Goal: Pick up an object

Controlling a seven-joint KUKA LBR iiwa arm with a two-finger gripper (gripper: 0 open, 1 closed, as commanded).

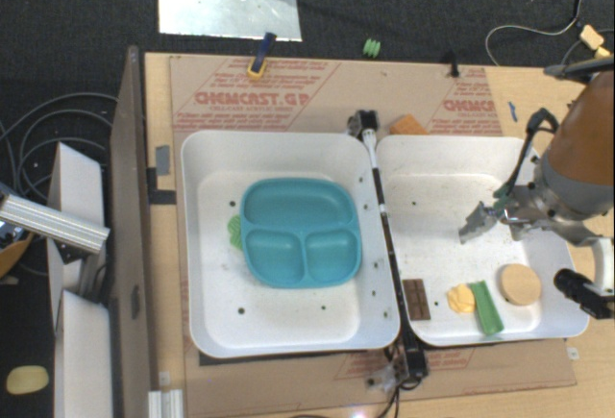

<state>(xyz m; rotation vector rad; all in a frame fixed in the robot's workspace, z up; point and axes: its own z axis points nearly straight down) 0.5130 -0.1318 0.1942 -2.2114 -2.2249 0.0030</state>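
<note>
My gripper hangs over the middle of the right bin, open, with nothing between its fingers. Below and to its right, near the bin's front, lie a tan round disc, a green stick, a yellow lump and a brown block. The gripper is above and apart from all of them.
The left bin holds a teal divided plate with a small green thing poking out from under its left edge. An orange piece lies on the cardboard behind the bins. The divider between the bins runs down the centre.
</note>
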